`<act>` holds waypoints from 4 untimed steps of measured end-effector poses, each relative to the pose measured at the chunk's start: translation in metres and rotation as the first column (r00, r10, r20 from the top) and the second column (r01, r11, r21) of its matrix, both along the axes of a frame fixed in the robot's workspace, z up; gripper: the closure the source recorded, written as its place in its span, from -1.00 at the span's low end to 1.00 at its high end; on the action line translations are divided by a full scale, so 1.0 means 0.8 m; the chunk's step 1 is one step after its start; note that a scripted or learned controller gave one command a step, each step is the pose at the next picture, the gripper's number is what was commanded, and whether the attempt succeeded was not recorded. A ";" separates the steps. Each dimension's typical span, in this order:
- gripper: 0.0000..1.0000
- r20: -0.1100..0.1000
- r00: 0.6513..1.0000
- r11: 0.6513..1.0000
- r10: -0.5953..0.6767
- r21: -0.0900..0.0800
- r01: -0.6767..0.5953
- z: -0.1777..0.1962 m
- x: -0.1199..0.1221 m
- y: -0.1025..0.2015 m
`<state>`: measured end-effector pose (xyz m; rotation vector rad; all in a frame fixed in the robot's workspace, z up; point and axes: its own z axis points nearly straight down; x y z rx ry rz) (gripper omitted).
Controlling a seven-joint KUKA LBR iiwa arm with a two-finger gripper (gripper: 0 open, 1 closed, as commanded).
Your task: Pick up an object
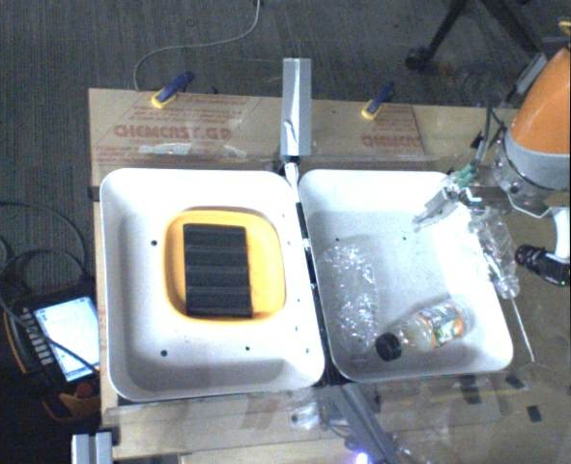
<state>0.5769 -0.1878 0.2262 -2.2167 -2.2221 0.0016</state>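
Observation:
A clear plastic bottle with a black cap and an orange label lies on its side in the right bin, near the front wall. A crumpled piece of clear plastic lies to the bottle's left. A yellow tray with a black ribbed insert sits in the left bin. My gripper hangs over the right bin's right side, behind and above the bottle. It is open, one finger pointing left and the other toward the front, with nothing between them.
The grey arm with its orange band comes in at the upper right. A metal post stands behind the seam between the bins. Two blue-and-yellow clamps hold the board behind the bins.

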 end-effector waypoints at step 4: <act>1.00 0.005 0.917 0.917 0.398 0.001 -0.398 -0.143 -0.113 -0.025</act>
